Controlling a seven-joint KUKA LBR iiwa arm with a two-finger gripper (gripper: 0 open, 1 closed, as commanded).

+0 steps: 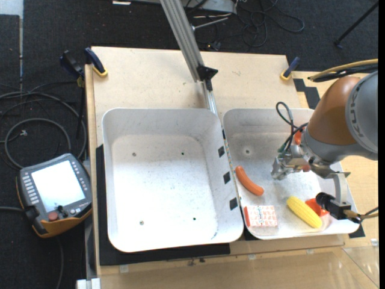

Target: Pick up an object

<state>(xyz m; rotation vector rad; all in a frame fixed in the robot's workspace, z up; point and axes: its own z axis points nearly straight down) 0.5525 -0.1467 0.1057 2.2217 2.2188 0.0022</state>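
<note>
A pale wooden bench top [156, 83] is seen set on a dark carpeted floor [42, 29], over which black cables [36, 110] are strewn at the left and along the top. A handheld control pendant [54, 194] with a lit screen is laid on the floor to the left of the bench. A slanted aluminium rail [183, 32] is fixed at the bench's far side, and yellow-tipped clamps [96, 64] are placed at its far corners.
</note>
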